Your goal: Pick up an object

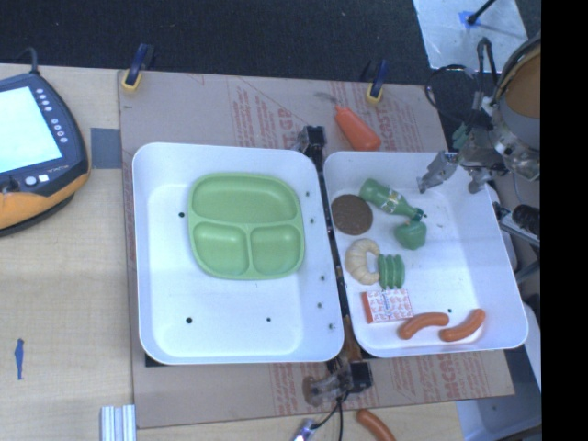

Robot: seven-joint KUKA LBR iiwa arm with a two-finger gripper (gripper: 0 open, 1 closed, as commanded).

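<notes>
Hand (pixel 457 171) up at the right bin's far right corner, above the rim, fingers spread apart, nothing between them, touching nothing I can see.

Worktop (pixel 73 274) carries two white bins side by side on cardboard, clamped at the far edge, likely so nothing slides. Left bin (pixel 161 329) has a green divided plate (pixel 246 225) lying flat in the middle. Right bin (pixel 487 255) has the pick candidates, loosely scattered, mostly towards its left half: green bottle (pixel 388 199) on its side, nearest the hand; brown round cookie (pixel 351 214); green pepper (pixel 411 235); croissant (pixel 363 260); pea pods (pixel 391 270); red-white wafer (pixel 387 305); two sausages (pixel 443 325) by the near wall. Carrot (pixel 356 129) lies outside the bins, on the cardboard. Nothing picked yet; the bottle looks like the easiest reach.
</notes>
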